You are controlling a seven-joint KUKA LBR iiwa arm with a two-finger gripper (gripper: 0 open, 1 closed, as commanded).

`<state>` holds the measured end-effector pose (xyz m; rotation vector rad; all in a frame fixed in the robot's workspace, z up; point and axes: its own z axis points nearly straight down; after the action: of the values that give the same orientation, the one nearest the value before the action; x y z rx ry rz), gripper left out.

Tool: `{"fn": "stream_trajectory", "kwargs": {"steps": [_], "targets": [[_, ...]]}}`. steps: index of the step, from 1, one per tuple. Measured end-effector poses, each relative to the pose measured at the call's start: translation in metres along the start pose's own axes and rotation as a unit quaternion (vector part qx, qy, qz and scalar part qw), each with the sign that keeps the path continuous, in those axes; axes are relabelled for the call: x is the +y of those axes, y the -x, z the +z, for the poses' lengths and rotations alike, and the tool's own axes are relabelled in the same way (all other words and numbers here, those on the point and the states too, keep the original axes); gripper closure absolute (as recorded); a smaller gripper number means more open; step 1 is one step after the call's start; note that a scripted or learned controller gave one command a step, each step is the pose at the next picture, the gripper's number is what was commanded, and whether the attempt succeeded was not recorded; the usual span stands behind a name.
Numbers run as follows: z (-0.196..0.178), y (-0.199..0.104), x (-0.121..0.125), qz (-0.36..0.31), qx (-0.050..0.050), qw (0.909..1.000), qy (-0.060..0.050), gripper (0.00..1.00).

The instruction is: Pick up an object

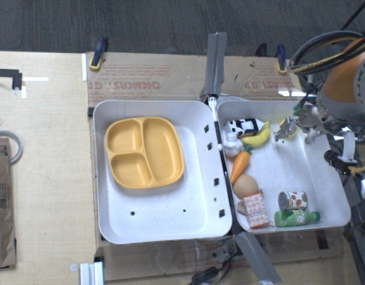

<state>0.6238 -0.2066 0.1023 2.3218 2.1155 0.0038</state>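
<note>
The right bin [325,177] holds several objects along its left side. A banana [257,136] lies beside a black-and-white cow toy [242,126] and a small white figure [231,142]. Below them are a carrot [239,165], a tan round ball [246,186] and a small red-and-white box [255,210]. A printed can [292,200] and a green bottle [296,217] lie near the front right. My gripper [296,133] hovers at the bin's back right, just right of the banana. It is open with nothing between its fingers.
The left bin [164,218] holds a yellow divided plate [145,152]. A metal bar [216,64] stands at the back between the bins. Black cables [316,46] loop above the arm's orange band [344,79]. A brown packet [1,200] lies at the far left.
</note>
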Motion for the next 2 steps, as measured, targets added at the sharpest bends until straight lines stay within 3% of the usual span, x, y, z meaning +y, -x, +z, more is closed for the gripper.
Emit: {"fn": "stream_trajectory", "kwargs": {"steps": [1, 2], "targets": [[-0.022, -0.061, 0.031, -0.178, -0.004, 0.9841, 0.002, 0.00], [-0.113, -0.053, 0.008, -0.163, -0.002, 0.9866, 0.000, 0.00]]}}
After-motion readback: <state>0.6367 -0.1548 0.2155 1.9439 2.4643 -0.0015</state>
